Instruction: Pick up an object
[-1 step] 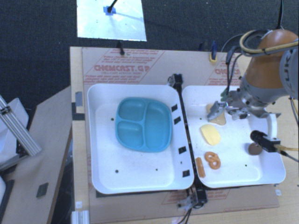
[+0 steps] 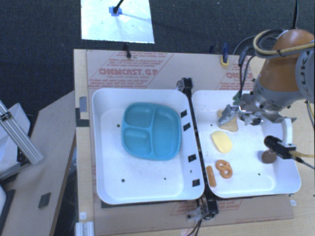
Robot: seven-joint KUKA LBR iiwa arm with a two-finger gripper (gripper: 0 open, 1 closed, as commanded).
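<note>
Gripper, finger state unclear, hovers over tan piece; yellow wedge lies lengthwise up-down.

glossy white plastic bins, smooth matte teal plastic plate, raw wood-looking desk, printed brown paper sheet underneath

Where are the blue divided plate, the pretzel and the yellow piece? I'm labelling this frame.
blue divided plate [image 2: 150, 131]: camera view, on its middle ridge, left bin.
pretzel [image 2: 224, 169]: camera view, on its middle, right bin.
yellow piece [image 2: 222, 142]: camera view, on its top face.
</note>
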